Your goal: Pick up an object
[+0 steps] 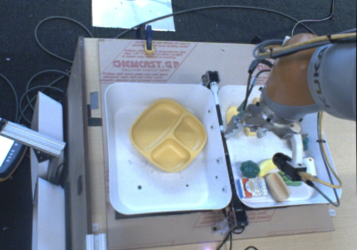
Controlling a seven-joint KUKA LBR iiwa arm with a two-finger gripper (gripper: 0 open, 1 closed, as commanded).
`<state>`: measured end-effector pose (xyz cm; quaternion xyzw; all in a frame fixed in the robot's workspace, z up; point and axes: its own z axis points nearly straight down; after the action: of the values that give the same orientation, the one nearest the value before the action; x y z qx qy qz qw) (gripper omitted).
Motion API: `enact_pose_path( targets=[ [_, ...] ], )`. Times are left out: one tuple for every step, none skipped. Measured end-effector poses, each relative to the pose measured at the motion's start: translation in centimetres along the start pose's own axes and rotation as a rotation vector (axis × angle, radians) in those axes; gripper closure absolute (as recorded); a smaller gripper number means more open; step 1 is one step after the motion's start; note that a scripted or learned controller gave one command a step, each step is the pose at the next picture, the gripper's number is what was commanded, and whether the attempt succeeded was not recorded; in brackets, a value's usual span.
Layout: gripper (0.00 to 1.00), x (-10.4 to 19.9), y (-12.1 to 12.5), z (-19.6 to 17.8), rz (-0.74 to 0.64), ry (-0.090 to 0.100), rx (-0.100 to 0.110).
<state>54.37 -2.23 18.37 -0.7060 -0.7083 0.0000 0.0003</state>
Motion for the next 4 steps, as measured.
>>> enact_pose_path(
  targets=[
    [0.00, -3.1, 3.6, -0.1, 0.002, -0.001, -0.003],
    [0.00, -8.8, 1.1, 8.8, 0.003, -0.002, 0.001],
    [0.00, -10.8, 9.4, 9.9, 0.001, -0.001, -0.002],
    [0.00, -6.7, 5.8, 9.8, 0.001, -0.001, -0.004]
  ],
)
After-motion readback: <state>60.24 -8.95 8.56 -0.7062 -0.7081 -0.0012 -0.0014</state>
